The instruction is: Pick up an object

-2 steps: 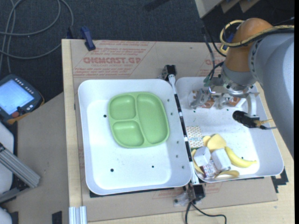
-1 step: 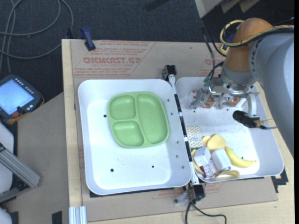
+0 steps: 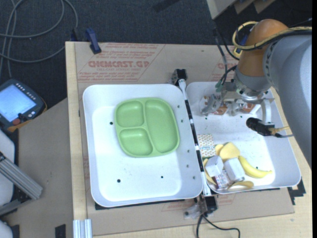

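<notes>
My gripper (image 3: 216, 104) hangs low over the back left part of the right bin (image 3: 282, 157), with the grey arm reaching in from the right. In the front of that bin lies a heap of things: a yellow banana (image 3: 253, 169), a round yellow piece (image 3: 228, 151), a small white box with a printed label (image 3: 226, 174) and a second yellow piece (image 3: 240, 185) under it. Beside the bin's left wall lies a flat square packet with a dotted pattern (image 3: 205, 143). The gripper is apart from all of these, well behind them.
The left bin (image 3: 99, 172) holds a light green divided plate (image 3: 147, 126) in its middle. A ridge with clips (image 3: 190, 128) separates the two bins. The bins rest on a cardboard sheet (image 3: 119, 61) on the bench.
</notes>
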You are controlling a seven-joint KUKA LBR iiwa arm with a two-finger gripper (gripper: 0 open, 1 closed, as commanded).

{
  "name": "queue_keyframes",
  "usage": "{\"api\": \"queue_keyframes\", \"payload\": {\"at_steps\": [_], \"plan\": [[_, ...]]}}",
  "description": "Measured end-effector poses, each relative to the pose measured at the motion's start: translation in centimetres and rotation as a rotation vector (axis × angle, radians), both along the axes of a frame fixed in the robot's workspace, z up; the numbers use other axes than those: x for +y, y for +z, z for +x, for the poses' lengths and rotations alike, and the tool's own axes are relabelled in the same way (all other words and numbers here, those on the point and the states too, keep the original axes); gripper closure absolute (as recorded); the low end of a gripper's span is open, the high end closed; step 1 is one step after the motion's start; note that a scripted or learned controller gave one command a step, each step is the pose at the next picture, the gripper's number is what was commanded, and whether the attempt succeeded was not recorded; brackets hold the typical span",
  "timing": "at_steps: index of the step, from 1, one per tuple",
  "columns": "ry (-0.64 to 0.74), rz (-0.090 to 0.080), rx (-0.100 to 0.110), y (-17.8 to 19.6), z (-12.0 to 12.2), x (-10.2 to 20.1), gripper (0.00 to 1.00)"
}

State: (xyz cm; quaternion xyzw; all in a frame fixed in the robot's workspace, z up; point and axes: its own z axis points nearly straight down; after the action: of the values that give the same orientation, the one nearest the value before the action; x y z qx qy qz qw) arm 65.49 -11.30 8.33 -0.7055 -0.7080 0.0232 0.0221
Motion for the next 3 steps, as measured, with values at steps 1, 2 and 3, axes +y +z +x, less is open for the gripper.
{"api": "queue_keyframes", "payload": {"at_steps": [1, 2, 3], "plan": [[-0.004, -0.007, -0.001, 0.05, -0.03, 0.32, 0.0], [0.0, 0.0, -0.001, -0.02, -0.01, 0.03, 0.0], [0.0, -0.001, -0.001, -0.01, 0.0, 0.05, 0.0]]}}
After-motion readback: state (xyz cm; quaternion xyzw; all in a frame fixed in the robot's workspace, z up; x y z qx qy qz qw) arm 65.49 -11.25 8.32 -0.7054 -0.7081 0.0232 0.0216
